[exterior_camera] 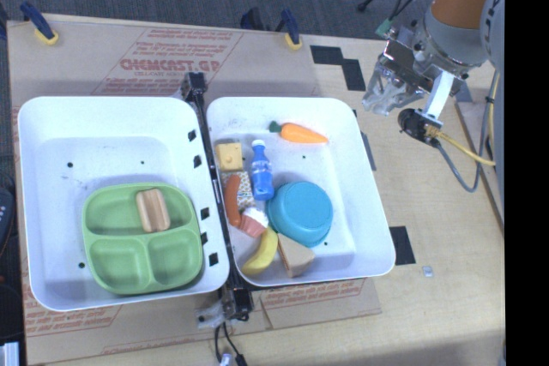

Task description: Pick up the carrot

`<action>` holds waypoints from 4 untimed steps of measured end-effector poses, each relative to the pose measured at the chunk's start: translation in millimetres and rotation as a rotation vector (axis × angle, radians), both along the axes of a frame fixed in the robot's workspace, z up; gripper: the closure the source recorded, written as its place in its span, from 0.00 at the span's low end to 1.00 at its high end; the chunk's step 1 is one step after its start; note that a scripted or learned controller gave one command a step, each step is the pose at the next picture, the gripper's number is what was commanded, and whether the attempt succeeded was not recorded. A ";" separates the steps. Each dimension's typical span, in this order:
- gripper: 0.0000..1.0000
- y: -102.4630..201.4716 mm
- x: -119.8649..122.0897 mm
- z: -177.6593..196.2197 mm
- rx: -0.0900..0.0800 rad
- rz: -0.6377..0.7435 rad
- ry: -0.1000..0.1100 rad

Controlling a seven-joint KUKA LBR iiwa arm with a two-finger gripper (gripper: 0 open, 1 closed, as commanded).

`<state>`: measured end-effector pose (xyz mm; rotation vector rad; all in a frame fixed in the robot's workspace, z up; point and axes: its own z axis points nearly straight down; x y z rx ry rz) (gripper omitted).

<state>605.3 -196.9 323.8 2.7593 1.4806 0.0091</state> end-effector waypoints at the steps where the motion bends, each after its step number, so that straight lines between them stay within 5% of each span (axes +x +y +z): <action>1: 1.00 33.6 24.8 -142.8 0.012 0.323 0.027; 2: 0.00 32.2 26.5 -138.5 0.007 0.323 0.020; 3: 0.00 -1.7 42.6 -230.9 0.009 0.332 0.032; 4: 1.00 -1.2 46.2 -214.1 0.007 0.340 0.027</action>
